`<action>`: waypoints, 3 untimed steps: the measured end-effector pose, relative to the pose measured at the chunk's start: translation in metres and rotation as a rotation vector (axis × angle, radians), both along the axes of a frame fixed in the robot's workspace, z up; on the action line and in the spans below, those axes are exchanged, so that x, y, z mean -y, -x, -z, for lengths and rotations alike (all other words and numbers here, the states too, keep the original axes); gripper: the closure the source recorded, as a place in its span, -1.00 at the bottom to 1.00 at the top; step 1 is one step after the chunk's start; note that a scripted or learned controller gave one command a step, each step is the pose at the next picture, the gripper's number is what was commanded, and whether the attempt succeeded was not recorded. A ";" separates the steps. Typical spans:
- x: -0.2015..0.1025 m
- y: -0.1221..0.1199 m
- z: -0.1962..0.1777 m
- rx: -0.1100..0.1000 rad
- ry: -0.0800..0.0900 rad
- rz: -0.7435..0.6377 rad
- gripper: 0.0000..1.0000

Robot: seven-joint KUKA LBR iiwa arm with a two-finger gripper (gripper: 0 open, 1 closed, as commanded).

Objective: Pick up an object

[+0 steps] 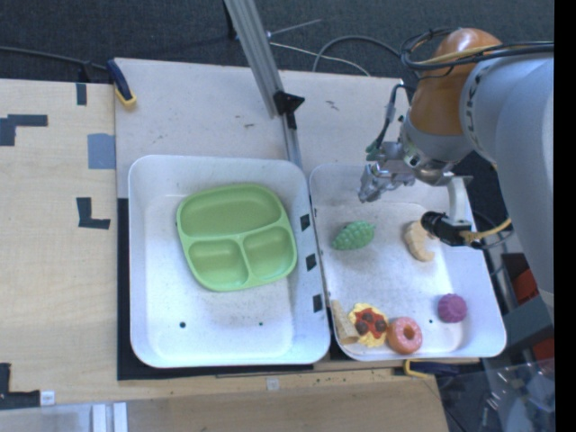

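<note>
Camera view: the tool hangs over the far end of the right bin; its grip state cannot be determined. The green leafy item lies just below it. The left bin contains 1 green tray.

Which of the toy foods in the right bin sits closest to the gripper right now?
The green bumpy toy, just below the gripper in the bin's upper part. The tan piece lies farther right; pizza slice, donut and purple piece sit along the near edge.
</note>
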State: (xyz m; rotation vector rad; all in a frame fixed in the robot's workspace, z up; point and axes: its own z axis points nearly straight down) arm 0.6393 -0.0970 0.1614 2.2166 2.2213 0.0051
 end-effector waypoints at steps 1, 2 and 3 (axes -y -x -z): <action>-0.003 -0.010 -0.059 0.001 0.000 -0.001 1.00; -0.008 -0.005 -0.106 -0.001 0.000 0.000 1.00; -0.056 0.012 -0.109 -0.006 -0.001 -0.003 1.00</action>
